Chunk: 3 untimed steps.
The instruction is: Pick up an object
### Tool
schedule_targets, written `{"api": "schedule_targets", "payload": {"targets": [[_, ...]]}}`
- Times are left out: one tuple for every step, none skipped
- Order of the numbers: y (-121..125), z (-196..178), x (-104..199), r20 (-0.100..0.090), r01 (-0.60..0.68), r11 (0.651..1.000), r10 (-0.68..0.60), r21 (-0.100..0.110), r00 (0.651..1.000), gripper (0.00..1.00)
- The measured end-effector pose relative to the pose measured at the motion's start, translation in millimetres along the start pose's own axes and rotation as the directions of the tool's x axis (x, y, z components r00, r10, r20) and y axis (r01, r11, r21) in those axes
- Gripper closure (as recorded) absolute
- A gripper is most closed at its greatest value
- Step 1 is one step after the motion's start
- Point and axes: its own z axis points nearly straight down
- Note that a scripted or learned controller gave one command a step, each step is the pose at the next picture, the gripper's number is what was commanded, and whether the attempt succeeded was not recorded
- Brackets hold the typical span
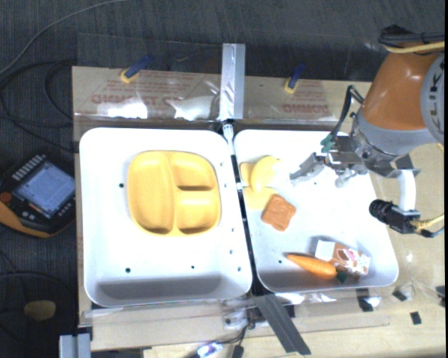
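Note:
The right bin (373,222) holds a pale yellow toy food piece (257,171) at its upper left and an orange waffle-like piece (278,212) just below it. An orange carrot (311,265) lies near the front wall, beside a small printed carton (352,260). My gripper (319,174) hangs over the upper middle of this bin, right of the yellow piece. Its fingers are spread open with nothing between them.
A yellow divided plate (173,191) fills the middle of the left bin (104,267). A metal divider bar (232,80) stands behind the seam between the bins. A black and orange handheld pendant (33,192) lies left of the bench.

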Motion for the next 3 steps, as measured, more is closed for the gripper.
{"api": "schedule_targets", "payload": {"targets": [[-4,146,7,0.006,0.252,0.968,-0.252,-0.012,0.968,0.00],[-4,136,7,0.003,0.251,0.968,-0.251,-0.012,0.968,1.00],[86,51,51,0.004,0.110,0.994,-0.110,0.000,0.994,1.00]]}}
